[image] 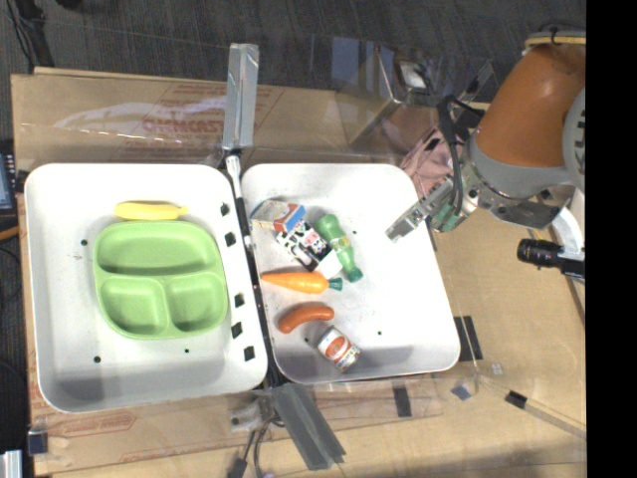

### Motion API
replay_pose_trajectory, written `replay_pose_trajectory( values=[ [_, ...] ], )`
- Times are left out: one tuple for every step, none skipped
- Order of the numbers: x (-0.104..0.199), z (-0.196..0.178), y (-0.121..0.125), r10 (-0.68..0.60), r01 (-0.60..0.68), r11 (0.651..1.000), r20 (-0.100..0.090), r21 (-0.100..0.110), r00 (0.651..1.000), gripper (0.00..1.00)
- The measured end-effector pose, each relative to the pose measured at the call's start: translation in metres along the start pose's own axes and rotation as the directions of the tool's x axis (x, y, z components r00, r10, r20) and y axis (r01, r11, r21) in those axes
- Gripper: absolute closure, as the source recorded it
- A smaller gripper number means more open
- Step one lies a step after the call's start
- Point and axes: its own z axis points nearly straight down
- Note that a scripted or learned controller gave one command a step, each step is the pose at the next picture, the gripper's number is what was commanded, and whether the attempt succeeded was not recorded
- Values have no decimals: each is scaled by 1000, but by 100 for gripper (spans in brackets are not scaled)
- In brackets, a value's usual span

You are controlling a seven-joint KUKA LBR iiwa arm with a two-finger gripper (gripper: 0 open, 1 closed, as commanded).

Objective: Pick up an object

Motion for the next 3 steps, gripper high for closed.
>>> replay_pose_trajectory(
  values=[
    [-37,-24,17,-577,577,817,4,-1,817,100],
    [-38,-34,18,-581,581,814,6,0,814,100],
    [-39,-184,18,-929,929,371,4,1,371,100]
  ],
)
